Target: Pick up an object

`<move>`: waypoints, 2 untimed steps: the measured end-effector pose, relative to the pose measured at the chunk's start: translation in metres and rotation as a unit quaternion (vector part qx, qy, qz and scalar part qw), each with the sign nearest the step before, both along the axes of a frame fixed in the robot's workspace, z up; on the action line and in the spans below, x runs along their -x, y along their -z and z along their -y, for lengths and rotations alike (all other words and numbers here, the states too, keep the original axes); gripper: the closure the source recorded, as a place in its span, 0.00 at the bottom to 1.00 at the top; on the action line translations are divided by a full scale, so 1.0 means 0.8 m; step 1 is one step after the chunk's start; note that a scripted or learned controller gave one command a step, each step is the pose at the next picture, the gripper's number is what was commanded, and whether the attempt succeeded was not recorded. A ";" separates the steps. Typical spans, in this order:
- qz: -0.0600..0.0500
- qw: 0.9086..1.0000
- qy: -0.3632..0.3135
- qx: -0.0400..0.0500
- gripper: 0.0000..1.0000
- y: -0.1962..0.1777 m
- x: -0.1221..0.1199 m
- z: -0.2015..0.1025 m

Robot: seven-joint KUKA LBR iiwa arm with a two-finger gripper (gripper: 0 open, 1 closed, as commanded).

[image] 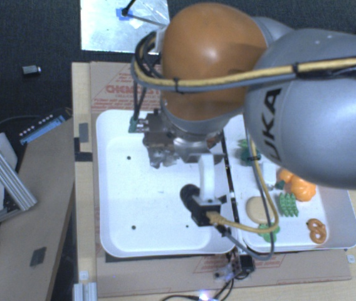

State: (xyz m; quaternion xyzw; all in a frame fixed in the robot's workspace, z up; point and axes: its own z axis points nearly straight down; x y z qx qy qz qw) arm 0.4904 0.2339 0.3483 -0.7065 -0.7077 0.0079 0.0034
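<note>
My gripper [158,150] hangs over the upper middle of the left white bin [121,187], below the orange band of the arm. The arm's bulk hides what is under it. In the right bin [344,227] lie an orange object [298,187], a green ridged piece [287,204], a beige oval [254,209] and a small brown pretzel shape [317,231]. A green item [249,150] shows at the divider, partly covered by the arm. All of these lie to the right of the gripper, apart from it.
Both bins rest on a cardboard sheet [112,89] on the bench. A shiny foil sheet [125,14] lies beyond the bins. Aluminium framing [2,174] stands at the left edge. Another small green piece [267,229] lies near the right bin's front wall.
</note>
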 end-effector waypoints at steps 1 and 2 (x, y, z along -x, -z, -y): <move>0.007 1.000 0.000 -0.003 1.00 0.041 0.005 0.008; 0.016 1.000 0.000 -0.006 1.00 -0.090 -0.077 0.000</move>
